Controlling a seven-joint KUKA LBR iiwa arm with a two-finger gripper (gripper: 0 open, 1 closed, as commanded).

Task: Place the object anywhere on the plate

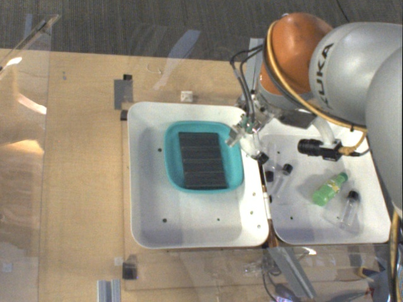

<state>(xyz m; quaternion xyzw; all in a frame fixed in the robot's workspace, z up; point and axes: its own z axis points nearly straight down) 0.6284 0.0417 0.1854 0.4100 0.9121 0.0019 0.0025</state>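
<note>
A: Where is the gripper (247,133) just now?

B: At the far right corner of the left bin (189,228), low over the wall it shares with the right bin (371,228). The arm's bulk crowds it, and I cannot tell whether it is open or closed, or whether anything is in it

A: And the plate?

B: The teal plate (172,145) lies in the left bin, just beside the gripper. Its near corner is almost under the tool, and the rest spreads away to the view's left and toward the viewer

A: What about the object?

B: A dark ridged slab (203,160) lies flat on the plate, well inside the rim. Its long axis runs from the far side to the near side of the bin, its ribs crosswise. If that is the task's thing, I judge the placing done and the arm need only clear off

A: If not?

B: Then the candidates lie the other way, in the right bin. A green bottle (329,189) rests on its side, well apart from the gripper, its long axis slanting with the narrow end toward the far right. A clear tube (348,207) with a black cap lies just beside it

A: So the move turns on direction?

B: Yes: plate to the left of the tool and close, loose items to the right and farther off
</note>
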